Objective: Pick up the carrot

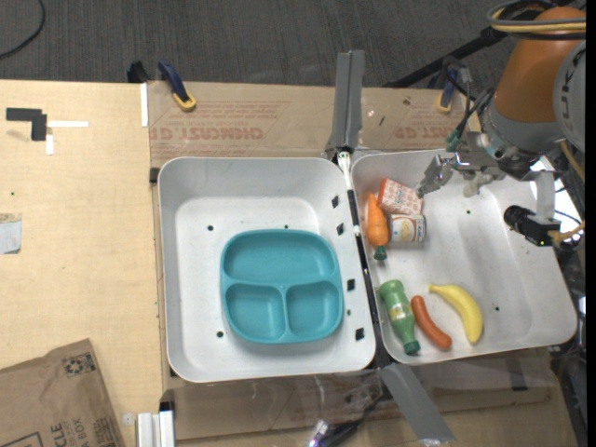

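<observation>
The desk [74, 250] carries two white bins side by side: the left bin [186, 250] has a teal divided plate [281, 285] lying in it, and the right bin [531, 287] has all the small items. The grey and orange arm [535, 73] reaches in over the right bin's far end, with the claw [458, 170] above its far wall, well apart from the carrot [375, 220]; whether the claw is released or clenched I cannot tell, and nothing shows between its fingers. The carrot lies along the right bin's left wall, touching or just beside a small can [407, 229] and a red and white carton [399, 196]. Further along sit a green bottle [400, 315], a sausage [431, 322] and a banana [463, 310]. A good approach would come down over the carrot's middle with the fingers set across its width, keeping one finger out of the wall and the other out of the can, since the space there looks tight.
</observation>
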Motion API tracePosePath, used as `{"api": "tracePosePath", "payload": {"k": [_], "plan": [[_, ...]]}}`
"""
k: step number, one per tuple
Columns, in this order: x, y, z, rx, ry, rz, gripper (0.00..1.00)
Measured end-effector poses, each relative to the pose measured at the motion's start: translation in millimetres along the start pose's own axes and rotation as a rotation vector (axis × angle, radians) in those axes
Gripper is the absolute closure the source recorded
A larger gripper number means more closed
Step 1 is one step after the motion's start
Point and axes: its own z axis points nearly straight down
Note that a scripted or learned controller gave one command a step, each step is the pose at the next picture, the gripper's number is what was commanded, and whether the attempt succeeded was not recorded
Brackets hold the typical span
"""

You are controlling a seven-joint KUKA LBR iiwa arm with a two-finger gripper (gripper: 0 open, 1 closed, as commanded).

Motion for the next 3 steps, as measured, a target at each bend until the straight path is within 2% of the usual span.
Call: {"api": "tracePosePath", "payload": {"k": [1,2,3], "plan": [[14.8,-17.5,62.1,-0.028,-0.004,-0.297,0.00],[18.2,-11.4,68.5,-0.060,-0.018,-0.454,0.00],[21.1,-25.1,69.5,-0.063,-0.010,-0.201,0.00]]}}
